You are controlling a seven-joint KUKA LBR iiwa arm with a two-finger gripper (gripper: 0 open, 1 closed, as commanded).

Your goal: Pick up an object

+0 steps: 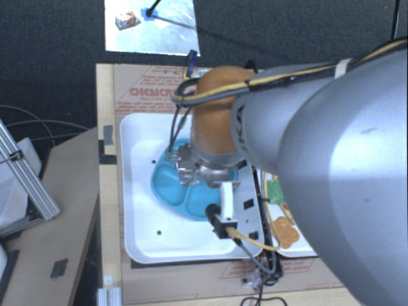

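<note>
Blue plastic dish (171,187), shallow and lobed, is seen lying in the left white bin (143,234), toward that bin's right side and roughly midway between its far and near edges. The grey arm (319,158) is reached in from the right, with its orange band (213,116) directly above the dish. The gripper (203,171) is lowered over the dish's right half, and much of the dish is covered by the wrist. Gripper state cannot be told; that part is blocked by the wrist body. No object is seen lifted. In the right bin (299,250), mostly hidden under the arm, a green item (275,190) and an orange item (285,231) are seen near its left edge. Cables (258,238) are draped over the bins' shared edge.
</note>
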